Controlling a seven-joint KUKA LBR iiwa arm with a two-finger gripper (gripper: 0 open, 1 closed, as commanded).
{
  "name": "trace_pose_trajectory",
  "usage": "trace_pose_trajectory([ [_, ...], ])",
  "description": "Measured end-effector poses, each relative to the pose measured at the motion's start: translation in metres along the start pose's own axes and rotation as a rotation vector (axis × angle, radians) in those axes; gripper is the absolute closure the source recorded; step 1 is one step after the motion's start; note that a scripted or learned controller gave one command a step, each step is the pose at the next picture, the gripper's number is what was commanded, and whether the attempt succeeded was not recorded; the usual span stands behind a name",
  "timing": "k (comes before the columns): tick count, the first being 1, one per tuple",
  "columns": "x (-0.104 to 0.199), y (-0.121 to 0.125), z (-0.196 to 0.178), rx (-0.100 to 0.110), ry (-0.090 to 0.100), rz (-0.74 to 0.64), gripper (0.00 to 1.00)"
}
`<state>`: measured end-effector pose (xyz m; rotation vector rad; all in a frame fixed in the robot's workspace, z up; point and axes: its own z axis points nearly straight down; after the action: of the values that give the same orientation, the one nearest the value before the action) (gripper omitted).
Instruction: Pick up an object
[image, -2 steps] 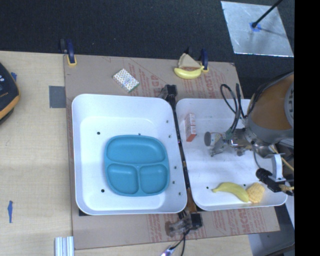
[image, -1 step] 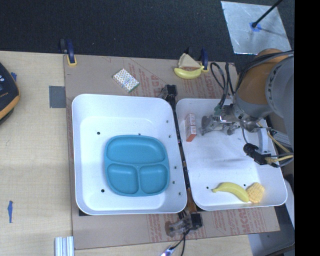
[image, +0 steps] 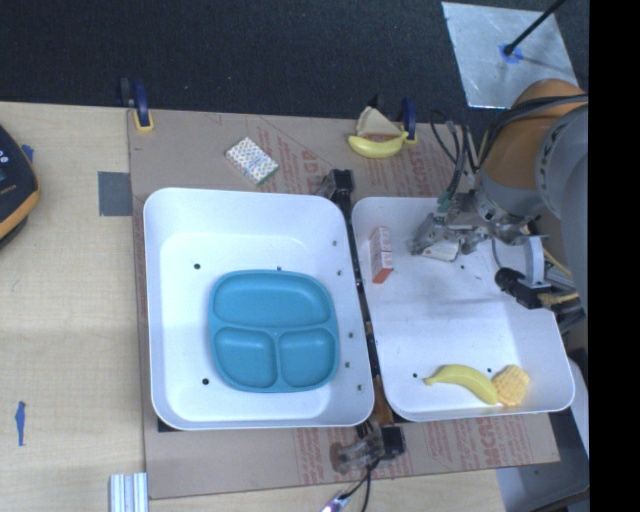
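Getting ready to grab something from the right bin

I see my tool (image: 447, 238) low at the top of the right bin (image: 455, 310), and I cannot tell if it is apart or together. Nothing sits in it. The small box (image: 381, 254) lies just left of it; the banana (image: 463, 381) lies well below, near the bottom edge. Next I must move over one and close on it.

Bench (image: 70, 330) with two white bins (image: 170, 215)
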<state>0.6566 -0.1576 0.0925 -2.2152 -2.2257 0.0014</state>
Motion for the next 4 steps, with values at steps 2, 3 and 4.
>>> trace_pose_trajectory([
  [2, -0.055, -0.081, -0.044, 0.000, -0.002, 0.003, 0.00],
  [3, -0.024, -0.029, 0.001, 0.001, -0.001, -0.001, 0.00],
  [4, 0.015, 0.000, 0.000, 0.000, -0.001, -0.001, 0.00],
])
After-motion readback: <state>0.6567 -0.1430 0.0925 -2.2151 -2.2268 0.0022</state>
